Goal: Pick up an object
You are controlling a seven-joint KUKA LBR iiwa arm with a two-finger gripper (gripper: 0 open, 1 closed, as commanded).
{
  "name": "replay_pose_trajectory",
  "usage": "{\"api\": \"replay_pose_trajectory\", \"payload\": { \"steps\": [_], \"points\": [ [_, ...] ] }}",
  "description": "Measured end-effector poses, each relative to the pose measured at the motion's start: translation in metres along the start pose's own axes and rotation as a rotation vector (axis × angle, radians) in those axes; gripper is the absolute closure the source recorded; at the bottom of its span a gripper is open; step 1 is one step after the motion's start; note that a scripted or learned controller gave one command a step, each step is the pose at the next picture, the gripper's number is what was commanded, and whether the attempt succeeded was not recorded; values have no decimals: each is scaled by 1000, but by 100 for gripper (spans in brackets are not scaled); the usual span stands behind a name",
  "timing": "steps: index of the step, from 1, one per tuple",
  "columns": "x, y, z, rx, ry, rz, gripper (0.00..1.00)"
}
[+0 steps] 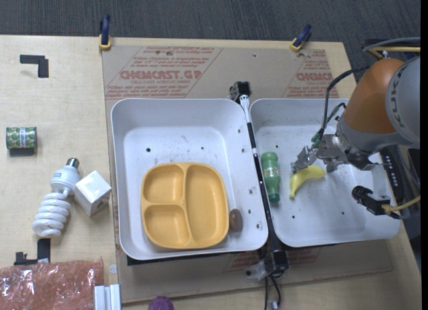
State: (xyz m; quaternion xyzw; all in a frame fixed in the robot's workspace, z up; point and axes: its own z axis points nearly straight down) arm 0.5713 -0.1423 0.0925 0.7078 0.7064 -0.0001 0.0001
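Right bin (321, 218): sits centre right of the frame, its left wall pressed against the left bin's right wall.
Banana (306, 179): lies near the middle of the right bin, curved, with bare white floor below it and to its right.
Bottle (270, 176): green, lying lengthwise along the right bin's left wall, just left of the banana and apart from it.
Tool (302, 162): hangs over the banana's upper end, close above it or touching; I cannot tell whether it is wide or narrow, and nothing shows in its grasp.
Arm (381, 101): grey with an orange band, enters from the right edge and covers the right bin's upper right corner.
Open room, right bin: the lower half and the strip along the top wall are bare.
Left bin (174, 138): centre of the frame; its upper half is bare floor.
Plate (182, 202): yellow, three compartments, fills the left bin's lower half.
Brown lump (235, 219): small, wedged between the plate's lower right rim and the bin's right wall.
Worktop (60, 101): at the left of the frame it carries a light bulb (53, 202) touching a white cube (92, 193), with a green can (21, 139) above them near the left edge.
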Motion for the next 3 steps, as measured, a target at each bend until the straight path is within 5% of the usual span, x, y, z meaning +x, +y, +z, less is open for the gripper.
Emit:
{"api": "replay_pose_trajectory", "payload": {
  "steps": [1,2,3],
  "points": [
    [-1,1,-10,-2,-1,3,100],
    [-58,15,0,-2,-1,0,100],
    [-80,70,-1,-3,-2,-6,100]
  ]
}}
